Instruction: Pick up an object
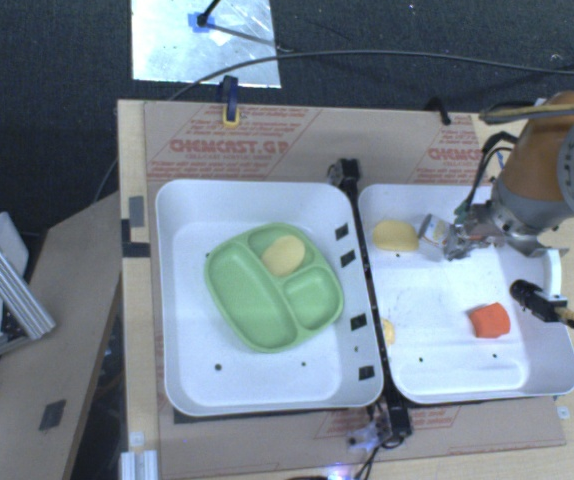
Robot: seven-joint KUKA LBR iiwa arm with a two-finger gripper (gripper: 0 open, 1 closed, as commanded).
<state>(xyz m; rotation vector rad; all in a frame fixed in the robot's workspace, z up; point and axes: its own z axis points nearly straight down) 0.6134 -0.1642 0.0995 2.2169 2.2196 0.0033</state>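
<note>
We see the gripper (pixel 440 240) at upper right of the frame, its finger state unclear, with a yellow lump (pixel 395 235) just to its left.

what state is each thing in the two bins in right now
green divided plate: flat in the left bin, one yellow piece in its top compartment
yellow object: lying in the right bin, just left of the gripper
orange object: lying loose in the right bin, apart from the gripper
small yellow bit: at the right bin's left wall
</note>
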